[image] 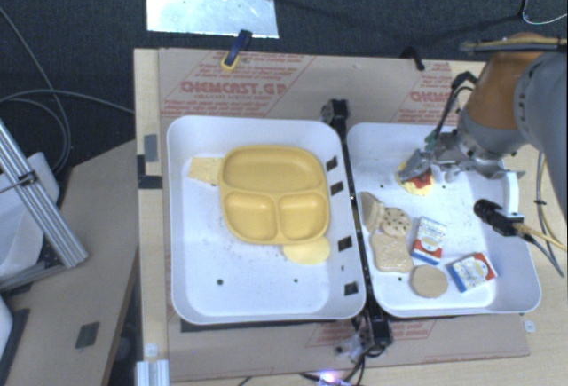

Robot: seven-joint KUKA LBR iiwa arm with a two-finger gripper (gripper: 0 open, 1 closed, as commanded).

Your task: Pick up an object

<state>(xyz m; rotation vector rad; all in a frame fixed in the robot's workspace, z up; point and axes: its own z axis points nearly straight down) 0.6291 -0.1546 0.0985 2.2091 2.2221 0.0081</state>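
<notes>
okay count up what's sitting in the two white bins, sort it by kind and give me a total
Yellow divided tray: 1
Pale yellow flat pieces: 2
Cookies or crackers: 4
Small printed packets: 2
Yellow and red item by the end effector: 1
Total: 10

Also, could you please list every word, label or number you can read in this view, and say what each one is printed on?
"CHEMCAST GP", roughly, in red on the brown board behind the left bin.
The same red print on the board's right part: too faint to read.
Small cartons in the right bin: print too small to read.
</notes>
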